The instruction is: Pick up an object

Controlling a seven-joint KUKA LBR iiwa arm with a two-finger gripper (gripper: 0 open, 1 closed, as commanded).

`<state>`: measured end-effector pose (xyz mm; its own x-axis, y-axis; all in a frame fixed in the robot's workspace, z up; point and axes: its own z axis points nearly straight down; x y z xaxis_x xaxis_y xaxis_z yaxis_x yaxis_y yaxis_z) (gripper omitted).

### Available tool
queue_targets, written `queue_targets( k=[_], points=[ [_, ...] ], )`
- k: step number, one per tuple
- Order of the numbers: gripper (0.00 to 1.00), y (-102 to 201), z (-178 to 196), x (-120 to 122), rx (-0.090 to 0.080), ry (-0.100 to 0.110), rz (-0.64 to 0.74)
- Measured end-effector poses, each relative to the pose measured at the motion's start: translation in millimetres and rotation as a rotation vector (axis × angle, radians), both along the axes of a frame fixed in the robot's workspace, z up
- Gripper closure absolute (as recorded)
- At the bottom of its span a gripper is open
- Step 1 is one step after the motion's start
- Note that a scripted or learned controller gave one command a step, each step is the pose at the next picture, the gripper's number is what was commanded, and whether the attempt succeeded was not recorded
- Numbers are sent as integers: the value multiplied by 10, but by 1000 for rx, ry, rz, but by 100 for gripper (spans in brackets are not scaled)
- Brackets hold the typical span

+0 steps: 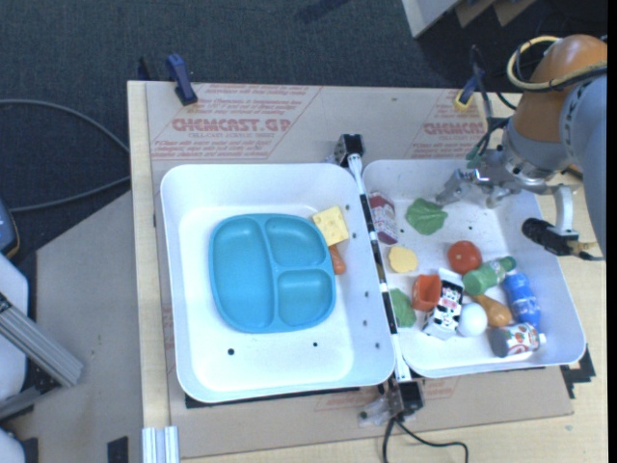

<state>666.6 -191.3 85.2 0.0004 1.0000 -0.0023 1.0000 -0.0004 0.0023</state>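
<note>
Gripper is hanging over the far end of the right bin, just beside a floppy green leaf piece, and honestly we can't tell from this angle how it's set, the tip is too small and blurry under the grey wrist. Nothing looks caught in it as far as we can see. Our guess for the nearest grab is that green leaf: it looks like thin toy plastic or felt, super light, probably bendy, so we'd pinch it across the middle or risk it folding away. A bit further along the bin there's a red tomato, round and likely slick, then a yellow lump, an orange cup, a white egg and a blue bottle, all packed close, so a clean grip there looks harder. Over in the left bin sits a blue divided plate with a yellow cheese wedge touching its far corner. Writing-wise, the cardboard under the bins reads something like "CHEMCAST GP" in red; the small print is unreadable for us.
</note>
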Motion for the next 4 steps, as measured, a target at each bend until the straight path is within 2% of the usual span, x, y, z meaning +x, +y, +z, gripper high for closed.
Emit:
queue_targets(
  k=[1,2,3,4],
  points=[
    [0,-309,1189,8,-1,-3,1],
    [0,80,133,-815,3,5,0],
    [0,643,-12,-984,4,4,2],
    [100,636,90,-980,3,2,0]
  ],
)
